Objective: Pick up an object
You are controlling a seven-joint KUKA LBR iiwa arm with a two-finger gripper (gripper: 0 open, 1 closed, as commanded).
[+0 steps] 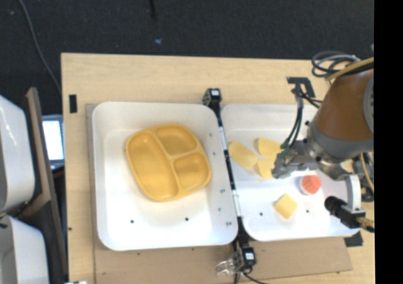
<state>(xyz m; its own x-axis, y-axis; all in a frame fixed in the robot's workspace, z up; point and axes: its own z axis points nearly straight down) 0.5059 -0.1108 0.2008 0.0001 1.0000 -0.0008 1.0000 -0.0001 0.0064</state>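
The right bin (pixel 264 223) holds several small objects: a yellow wedge (pixel 243 154) near its left wall, a yellow piece (pixel 267 146) beside it, another yellow piece (pixel 265 169), a yellow block (pixel 286 206) near the front, and a red-orange round piece (pixel 310 184). My gripper (pixel 281 164) hangs low over the middle of this bin, right against the yellow pieces. Its dark body covers the fingertips. The orange-banded wrist rises behind it at the right.
The left bin (pixel 113 226) carries a yellow three-compartment plate (pixel 167 162) at its middle. A black clip (pixel 214 96) sits at the far end of the divider between the bins. Cables loop over the arm at the upper right.
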